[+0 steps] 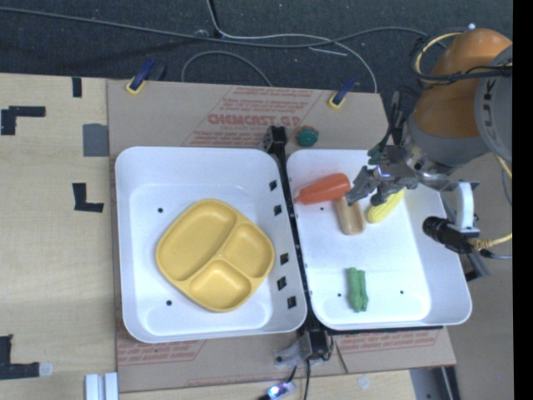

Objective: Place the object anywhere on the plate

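A yellow divided plate [215,255] lies in the left white bin [133,223] with nothing on it. In the right bin [433,298] are a red-orange carrot-like piece [323,188], a tan bun-like piece [351,217], a small yellow piece [385,207] and a green pickle-like piece [357,290]. My gripper [376,192] hangs low over the back of the right bin. It is right at the yellow piece, whose upper end it hides, and beside the tan piece. Whether it grips anything is unclear.
A black divider with clips [287,223] runs between the bins. A small teal object [308,136] sits on the cardboard behind them. The arm's grey and orange body [454,98] fills the upper right, with a black cable fitting [445,233] over the right bin's edge.
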Motion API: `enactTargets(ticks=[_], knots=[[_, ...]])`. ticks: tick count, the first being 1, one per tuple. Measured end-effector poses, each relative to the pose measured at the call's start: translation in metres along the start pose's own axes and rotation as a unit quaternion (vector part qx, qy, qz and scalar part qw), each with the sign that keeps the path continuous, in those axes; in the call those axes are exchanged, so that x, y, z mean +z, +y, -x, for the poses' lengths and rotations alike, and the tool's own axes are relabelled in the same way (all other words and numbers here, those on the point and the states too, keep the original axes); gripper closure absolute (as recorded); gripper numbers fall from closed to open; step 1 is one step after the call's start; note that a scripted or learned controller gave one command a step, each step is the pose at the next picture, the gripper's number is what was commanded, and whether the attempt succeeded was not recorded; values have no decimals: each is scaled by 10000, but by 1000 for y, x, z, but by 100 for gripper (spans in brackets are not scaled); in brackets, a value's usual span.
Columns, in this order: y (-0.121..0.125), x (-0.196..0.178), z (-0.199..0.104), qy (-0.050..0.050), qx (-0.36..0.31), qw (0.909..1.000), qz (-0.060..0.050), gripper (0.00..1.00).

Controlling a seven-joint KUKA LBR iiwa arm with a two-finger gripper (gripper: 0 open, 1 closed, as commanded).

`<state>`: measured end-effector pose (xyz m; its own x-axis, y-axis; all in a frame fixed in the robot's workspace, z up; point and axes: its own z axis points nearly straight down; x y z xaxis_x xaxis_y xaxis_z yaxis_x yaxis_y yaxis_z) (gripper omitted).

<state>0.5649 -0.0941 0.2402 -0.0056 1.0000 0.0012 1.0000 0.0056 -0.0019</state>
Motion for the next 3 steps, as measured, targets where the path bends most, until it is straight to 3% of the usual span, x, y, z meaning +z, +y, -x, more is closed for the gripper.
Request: enactTargets(ticks=[1, 3], knots=[[-9, 14, -55, 1, -1, 10000, -7, 100], [-33, 1, -160, 4, -11, 10000, -2, 100]])
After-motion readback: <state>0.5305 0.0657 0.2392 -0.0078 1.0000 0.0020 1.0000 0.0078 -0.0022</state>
